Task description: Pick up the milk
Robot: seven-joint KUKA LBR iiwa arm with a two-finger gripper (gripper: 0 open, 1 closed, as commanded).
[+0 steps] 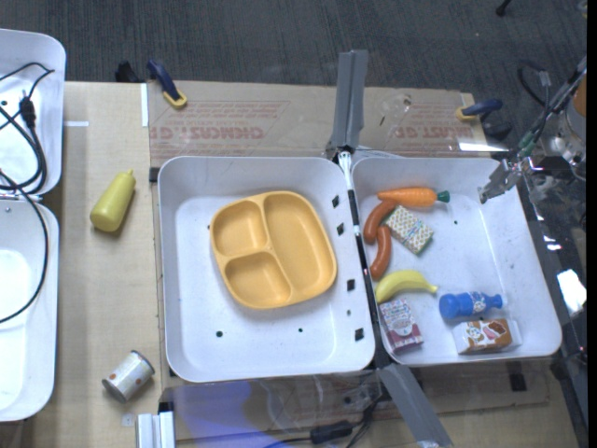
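You had what looked like the small white-and-pink cardboard milk carton (400,323) lying flat in the right-hand white bin (528,250), just below the yellow banana (407,286). It was likely light and crushable, so pinch its narrow sides gently. Whether the hand (492,187) was open or closed, you couldn't tell

The left bin (177,269) holds a yellow plate (272,247). In the right bin (522,250), a milk carton (400,324) lies at the front left corner, beside a banana (406,286); the gripper (499,180) hangs over the back right corner.
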